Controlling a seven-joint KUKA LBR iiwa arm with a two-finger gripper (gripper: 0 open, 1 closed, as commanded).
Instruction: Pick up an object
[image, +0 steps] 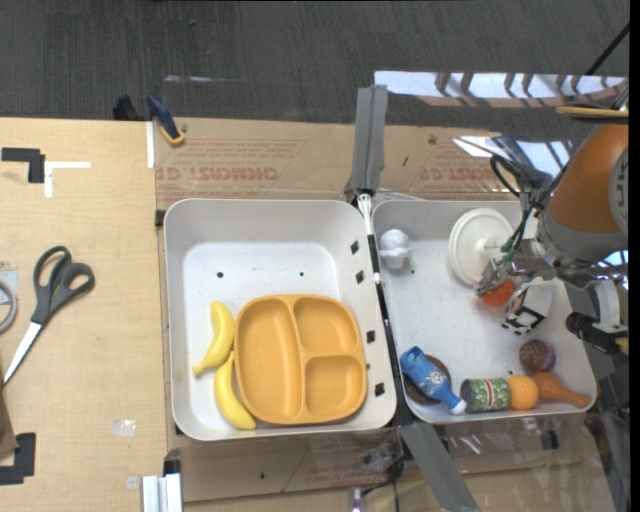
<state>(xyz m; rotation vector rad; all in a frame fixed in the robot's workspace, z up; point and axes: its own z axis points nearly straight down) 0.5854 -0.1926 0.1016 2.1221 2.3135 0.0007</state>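
Observation:
My gripper (503, 274) hangs low in the right bin (440, 305), at its back right, directly over a small red-orange object (496, 293) and touching or nearly touching it. A white round dish (476, 243) lies just behind and to its left. A black-and-white piece (522, 319) sits just in front of the gripper. The grey arm with its orange band (590, 190) comes in from the right.
Along the right bin's front lie a blue object (428, 373), a green can (487, 394), an orange ball (522, 392), an orange gourd shape (562, 391) and a purple ball (537, 354). The left bin (260, 250) holds a yellow divided plate (300, 358) and two bananas (218, 338). Scissors (50, 290) lie on the bench.

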